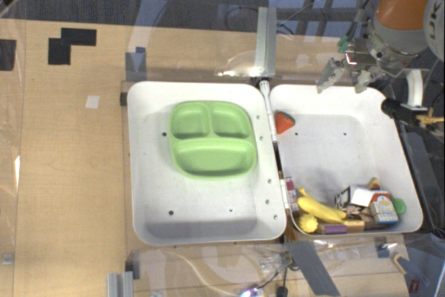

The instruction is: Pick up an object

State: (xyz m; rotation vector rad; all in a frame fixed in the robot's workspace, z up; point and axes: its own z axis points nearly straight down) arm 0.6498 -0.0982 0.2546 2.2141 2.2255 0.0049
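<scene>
Banana [320, 209] lies in the right bin [348, 149]; gripper [345, 77] hangs spread, empty, above its far rim

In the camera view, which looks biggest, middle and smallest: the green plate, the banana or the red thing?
1. green plate, biggest by far, in the left bin.
2. banana, in the right bin.
3. red thing, smallest, in the right bin.

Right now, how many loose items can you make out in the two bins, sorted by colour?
Green: 2, the divided plate in the left bin and a small green piece in the right bin's pile
Yellow: 2, the banana and a yellow lump
Red-orange: 2, the red item by the divider and a small carton
Total: 6 clearly told apart; the pile hides more.
</scene>
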